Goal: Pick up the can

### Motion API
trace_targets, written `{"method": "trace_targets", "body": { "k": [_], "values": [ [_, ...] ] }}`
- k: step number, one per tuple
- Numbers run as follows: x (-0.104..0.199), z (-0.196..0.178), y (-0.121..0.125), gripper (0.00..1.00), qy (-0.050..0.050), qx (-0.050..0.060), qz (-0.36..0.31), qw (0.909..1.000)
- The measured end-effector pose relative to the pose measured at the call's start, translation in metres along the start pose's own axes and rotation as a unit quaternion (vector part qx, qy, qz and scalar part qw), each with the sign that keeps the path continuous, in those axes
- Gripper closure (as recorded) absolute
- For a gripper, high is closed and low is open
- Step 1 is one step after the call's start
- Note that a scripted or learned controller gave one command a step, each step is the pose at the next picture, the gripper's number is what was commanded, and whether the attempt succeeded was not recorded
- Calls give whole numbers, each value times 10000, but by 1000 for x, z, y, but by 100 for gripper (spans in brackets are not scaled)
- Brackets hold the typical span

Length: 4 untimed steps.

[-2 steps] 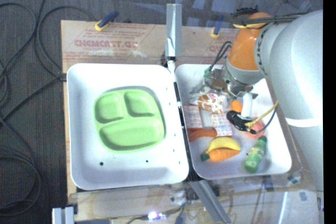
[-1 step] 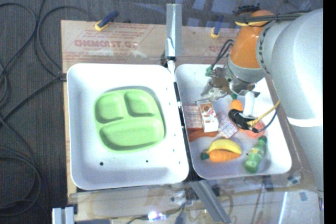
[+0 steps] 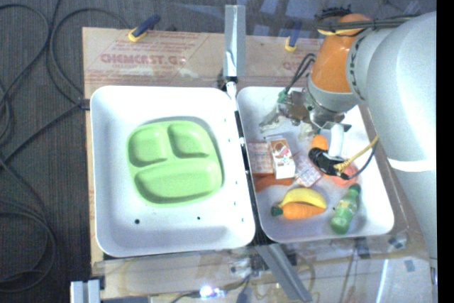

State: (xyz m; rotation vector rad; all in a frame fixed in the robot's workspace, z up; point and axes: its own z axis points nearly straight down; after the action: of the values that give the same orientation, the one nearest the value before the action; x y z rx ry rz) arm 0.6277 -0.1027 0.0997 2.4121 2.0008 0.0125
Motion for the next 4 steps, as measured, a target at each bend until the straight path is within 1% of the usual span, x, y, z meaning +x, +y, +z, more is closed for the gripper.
{"method": "trace_targets", "body": {
  "k": [1, 2, 3, 4],
  "values": [
    [-9, 9, -4, 0, 9, -3, 1181, 9930],
    [-68, 10, 9, 0, 5, 3, 1481, 9890],
    [-50, 9, -15, 0, -33, -4, 1277, 9918],
    [-56, 12, 42, 0, -22, 85, 1671, 9859]
  ]
}}
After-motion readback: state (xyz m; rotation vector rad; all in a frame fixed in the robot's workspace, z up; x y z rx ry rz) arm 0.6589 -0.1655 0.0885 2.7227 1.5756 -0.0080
